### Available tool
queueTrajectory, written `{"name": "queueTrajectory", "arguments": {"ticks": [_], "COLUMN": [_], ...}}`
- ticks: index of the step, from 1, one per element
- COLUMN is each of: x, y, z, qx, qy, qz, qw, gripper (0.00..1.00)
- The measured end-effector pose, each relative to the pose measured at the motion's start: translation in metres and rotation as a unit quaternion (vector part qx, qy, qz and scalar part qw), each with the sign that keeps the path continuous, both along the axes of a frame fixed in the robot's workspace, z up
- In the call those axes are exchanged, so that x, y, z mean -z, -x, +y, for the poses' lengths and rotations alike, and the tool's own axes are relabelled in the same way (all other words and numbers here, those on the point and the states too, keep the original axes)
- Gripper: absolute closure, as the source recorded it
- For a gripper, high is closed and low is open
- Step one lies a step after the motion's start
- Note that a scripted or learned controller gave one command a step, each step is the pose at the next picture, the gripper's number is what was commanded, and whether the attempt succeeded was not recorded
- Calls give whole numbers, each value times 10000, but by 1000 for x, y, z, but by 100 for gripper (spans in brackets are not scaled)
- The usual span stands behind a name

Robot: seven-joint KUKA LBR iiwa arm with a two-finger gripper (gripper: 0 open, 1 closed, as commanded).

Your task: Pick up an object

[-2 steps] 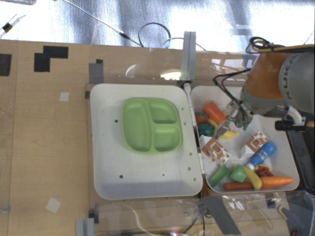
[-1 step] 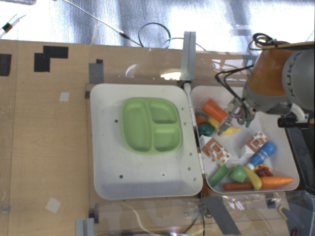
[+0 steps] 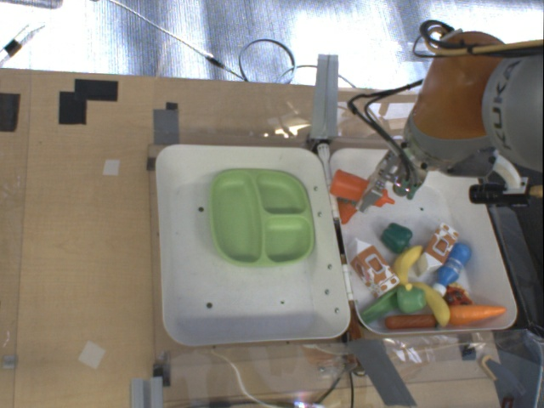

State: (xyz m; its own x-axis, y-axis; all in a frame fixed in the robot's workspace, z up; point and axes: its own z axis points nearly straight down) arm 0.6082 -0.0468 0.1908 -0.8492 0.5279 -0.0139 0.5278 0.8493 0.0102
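My gripper (image 3: 379,191) hangs low over the back left part of the right bin (image 3: 497,262), below the orange band of the arm (image 3: 455,92). It is right at an orange toy (image 3: 347,184) lying by the bin's left wall; whether it touches it I cannot tell. In front of it lie a dark green piece (image 3: 396,235), a yellow banana (image 3: 407,262), a blue bottle (image 3: 453,265), two brown and white cartons (image 3: 373,268) (image 3: 440,243), a green pepper (image 3: 411,298), a red sausage (image 3: 410,321) and a carrot (image 3: 476,314).
The left bin (image 3: 187,270) holds a green divided plate (image 3: 262,215). A grey post (image 3: 324,100) stands behind the wall between the bins. Cables (image 3: 263,58) lie at the back of the bench.
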Motion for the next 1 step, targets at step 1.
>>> {"name": "queueTrajectory", "arguments": {"ticks": [1], "x": [-62], "y": [-21], "z": [-28], "qx": [67], "qy": [14], "qz": [13], "qw": [10000], "gripper": [100]}}
